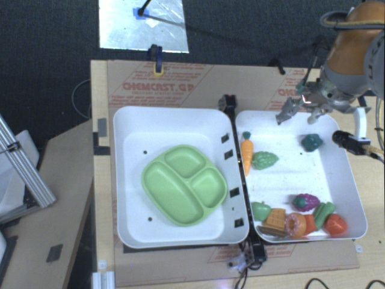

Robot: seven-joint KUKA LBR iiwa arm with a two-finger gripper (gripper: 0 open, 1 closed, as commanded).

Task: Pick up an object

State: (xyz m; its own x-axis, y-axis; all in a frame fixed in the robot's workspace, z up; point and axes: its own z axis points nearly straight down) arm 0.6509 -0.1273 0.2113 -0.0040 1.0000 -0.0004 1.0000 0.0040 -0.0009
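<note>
The gripper [299,109] is held spread and empty over the right bin's [343,161] far edge. The dark teal toy [311,141] lies near the far right corner; likely light, stiff, best pinched across its middle.

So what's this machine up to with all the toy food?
A grey and orange robot arm reaches in from the right, and its gripper hangs with fingers spread over the far edge of the right bin, holding nothing. Below it lie play foods: a dark teal piece, a carrot, a leafy green piece, and a pile in the near corner. The left bin holds a green divided plate. Nothing is picked up yet.
</note>
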